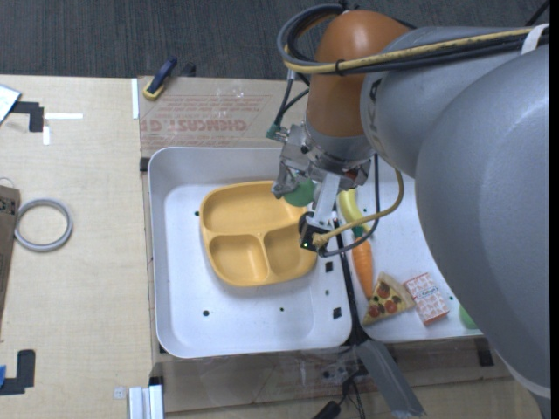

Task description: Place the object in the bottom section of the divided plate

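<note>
One green object (300, 192) sits tucked under the claw (295, 190) at the plate's (253, 234) right rim; whether it is gripped, I cannot tell. Bottom section lies down-left.

A roll of tape (40, 224) is seen on the bench's left. A carrot (363, 271), pizza slice (385, 299) and small carton (426, 298) are laid in the right bin.

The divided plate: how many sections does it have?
3. The divided plate has one large section at the top, two smaller ones at the bottom, side by side; the gripper covers its right edge.
</note>
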Action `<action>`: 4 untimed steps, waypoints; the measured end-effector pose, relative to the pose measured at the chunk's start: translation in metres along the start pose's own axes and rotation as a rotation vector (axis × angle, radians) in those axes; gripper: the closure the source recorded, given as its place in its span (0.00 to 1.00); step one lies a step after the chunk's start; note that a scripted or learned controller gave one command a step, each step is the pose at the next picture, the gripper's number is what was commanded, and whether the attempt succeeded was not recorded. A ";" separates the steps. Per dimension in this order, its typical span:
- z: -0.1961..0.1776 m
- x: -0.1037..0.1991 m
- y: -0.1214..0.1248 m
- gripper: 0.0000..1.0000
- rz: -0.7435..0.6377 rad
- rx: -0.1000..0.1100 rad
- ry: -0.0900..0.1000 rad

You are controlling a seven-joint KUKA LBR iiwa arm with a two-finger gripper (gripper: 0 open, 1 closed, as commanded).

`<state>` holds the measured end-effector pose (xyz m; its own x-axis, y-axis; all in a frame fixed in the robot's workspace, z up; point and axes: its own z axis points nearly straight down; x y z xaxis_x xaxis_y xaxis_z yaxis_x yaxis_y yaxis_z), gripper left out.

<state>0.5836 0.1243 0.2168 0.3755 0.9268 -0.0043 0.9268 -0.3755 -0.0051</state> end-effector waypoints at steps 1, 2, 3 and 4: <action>0.000 0.000 0.000 0.00 0.000 -0.001 0.000; -0.024 0.041 -0.031 0.00 0.043 -0.004 0.002; -0.110 -0.007 -0.007 0.00 0.163 -0.003 0.001; -0.033 0.061 -0.066 0.00 -0.176 -0.001 -0.001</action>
<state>0.5454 0.2059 0.2501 0.2071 0.9783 -0.0044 0.9783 -0.2071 -0.0048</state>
